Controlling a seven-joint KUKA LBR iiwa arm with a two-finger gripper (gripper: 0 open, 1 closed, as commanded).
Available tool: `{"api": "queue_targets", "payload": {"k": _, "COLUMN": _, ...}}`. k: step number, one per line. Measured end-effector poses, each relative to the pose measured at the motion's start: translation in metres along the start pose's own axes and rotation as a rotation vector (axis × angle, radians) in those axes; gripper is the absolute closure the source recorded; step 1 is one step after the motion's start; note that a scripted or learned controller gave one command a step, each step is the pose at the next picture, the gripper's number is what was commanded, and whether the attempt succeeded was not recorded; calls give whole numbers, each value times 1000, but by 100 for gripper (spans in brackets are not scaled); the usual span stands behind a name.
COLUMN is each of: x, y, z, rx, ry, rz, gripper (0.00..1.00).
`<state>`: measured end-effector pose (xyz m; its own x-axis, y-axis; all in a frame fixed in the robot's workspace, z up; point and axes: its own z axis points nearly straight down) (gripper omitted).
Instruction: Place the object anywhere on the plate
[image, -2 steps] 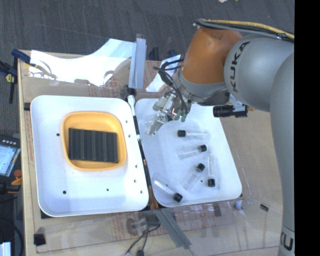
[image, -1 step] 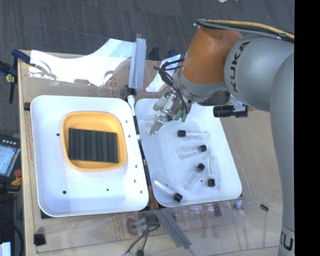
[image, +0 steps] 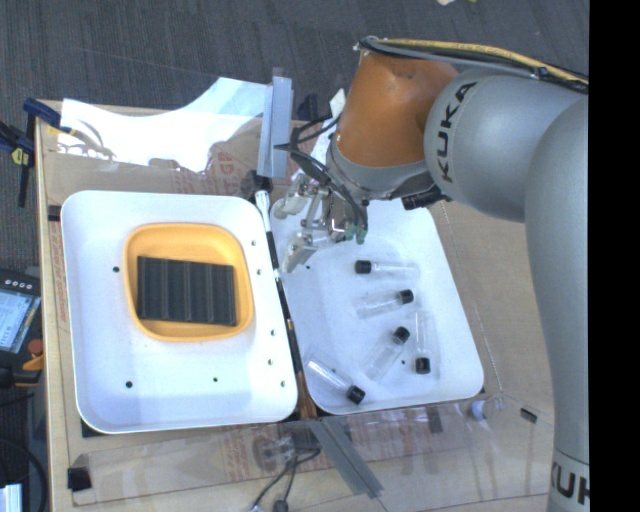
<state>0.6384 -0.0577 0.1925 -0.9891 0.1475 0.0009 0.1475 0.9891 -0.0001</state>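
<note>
We saw gripper (image: 318, 222) low over right bin (image: 452, 300), near its upper-left corner; whether fingers were open or clenched, we could not tell. Clear capped vials (image: 385, 298) lay scattered below-right of fingertips, plate (image: 187, 243) well to their left. Risk, we judged: slick round vial rolling away, or slipping before plate. Arm (image: 500, 130) reached from right, wrist bent down.

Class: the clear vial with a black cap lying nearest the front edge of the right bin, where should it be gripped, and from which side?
Grip the front vial across its clear body, mid-length, coming straight down. It lies flat and slanted, so the fingers should close across its long axis.
</note>
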Motion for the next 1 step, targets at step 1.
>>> {"api": "queue_targets", "payload": {"k": 1, "x": 0, "y": 0, "z": 0, "rx": 0, "ry": 0, "rz": 1, "gripper": 0}}
